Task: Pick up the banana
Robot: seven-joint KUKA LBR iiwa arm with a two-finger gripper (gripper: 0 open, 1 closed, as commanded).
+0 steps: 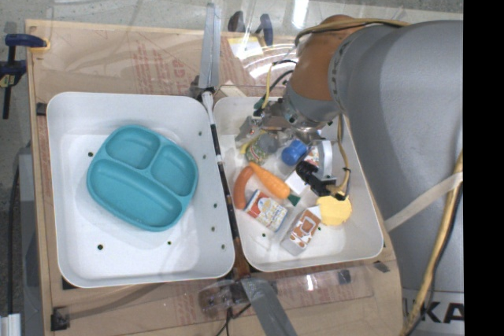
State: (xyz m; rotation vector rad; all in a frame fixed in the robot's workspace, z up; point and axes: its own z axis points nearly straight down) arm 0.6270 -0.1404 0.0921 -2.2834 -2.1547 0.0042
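Note:
My gripper reaches down into the back of the right bin, under the grey arm and its orange band. A thin yellow-green curved shape shows just below the gripper, mostly hidden by it; it may be the banana, but I cannot tell for sure. A rounded yellow thing lies near the bin's right side, apart from the gripper. Whether anything is held is hidden.
Also in the right bin are an orange carrot, two small printed cartons and a blue thing. The left bin holds a teal divided plate. The arm covers the right bin's back right.

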